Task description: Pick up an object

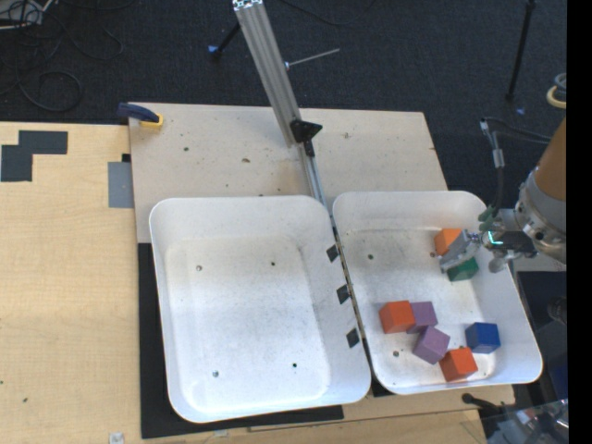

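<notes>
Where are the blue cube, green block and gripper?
blue cube (482, 336), camera view, top face.
green block (462, 268), camera view, visible top.
gripper (470, 249), camera view, between fingertips.

We find no writing, label, brand, number or sign that can be read anywhere on the bench (370, 146), the two white bins (176, 248) or the coloured blocks (398, 316). The only pattern we can make out is a small black-and-white checkered tip (247, 2) on the slanted metal rail (273, 67), and it carries no characters.
</notes>
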You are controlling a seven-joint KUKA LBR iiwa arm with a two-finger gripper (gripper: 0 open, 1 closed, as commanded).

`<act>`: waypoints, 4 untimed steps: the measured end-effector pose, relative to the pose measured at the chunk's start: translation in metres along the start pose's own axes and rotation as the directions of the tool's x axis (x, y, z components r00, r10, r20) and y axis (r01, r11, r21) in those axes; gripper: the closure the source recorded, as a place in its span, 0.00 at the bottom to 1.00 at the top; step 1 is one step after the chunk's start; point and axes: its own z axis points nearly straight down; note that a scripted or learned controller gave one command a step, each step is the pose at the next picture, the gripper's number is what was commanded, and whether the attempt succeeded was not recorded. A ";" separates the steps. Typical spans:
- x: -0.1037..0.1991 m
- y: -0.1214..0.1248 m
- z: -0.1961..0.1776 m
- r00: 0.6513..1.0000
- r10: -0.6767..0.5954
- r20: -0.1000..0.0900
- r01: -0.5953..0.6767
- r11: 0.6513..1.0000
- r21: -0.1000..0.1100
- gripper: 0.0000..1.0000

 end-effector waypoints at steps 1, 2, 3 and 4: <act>-0.001 0.000 -0.001 1.000 0.003 0.001 -0.003 1.000 -0.004 0.00; -0.001 0.000 0.042 1.000 0.002 0.000 -0.002 1.000 0.001 0.00; -0.007 0.001 0.105 1.000 0.002 0.000 -0.002 1.000 0.003 0.00; -0.003 -0.001 0.143 1.000 0.001 -0.004 -0.001 1.000 -0.016 0.00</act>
